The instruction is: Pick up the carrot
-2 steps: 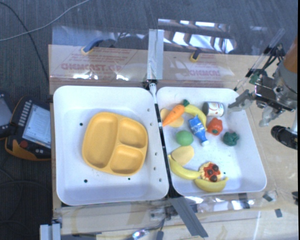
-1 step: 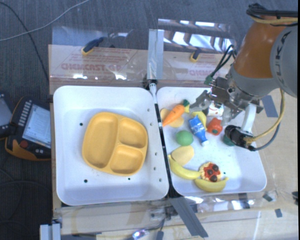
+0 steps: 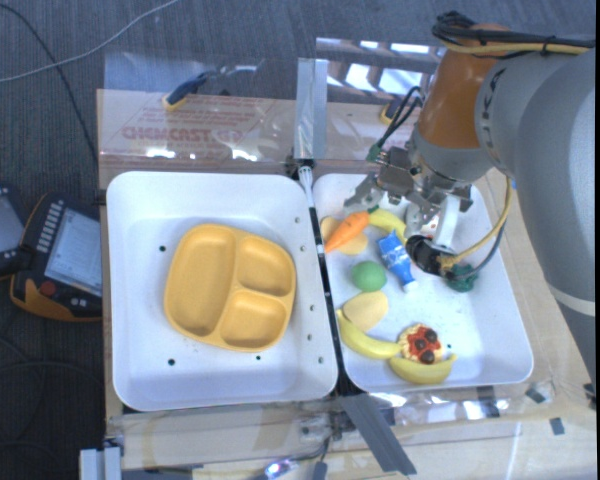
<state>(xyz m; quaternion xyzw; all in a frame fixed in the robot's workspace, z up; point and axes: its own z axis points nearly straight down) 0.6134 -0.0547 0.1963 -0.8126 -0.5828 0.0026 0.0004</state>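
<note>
Carrot lies in right bin, upper left corner by the dividing wall, slanted. Pincer just beside its upper end; grip state cannot tell. Likely light, stiff, smooth plastic toy; take across the thick middle, tapered tip may slip.

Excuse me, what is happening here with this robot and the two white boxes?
A grey arm with an orange band reaches in from the right, and its gripper hangs low over the far end of the right bin. The carrot it should pick up lies just below the gripper, against the wall between the bins, not yet lifted. Around it lie a blue packet, a green ball and a banana. The left bin holds a yellow divided plate.
</note>
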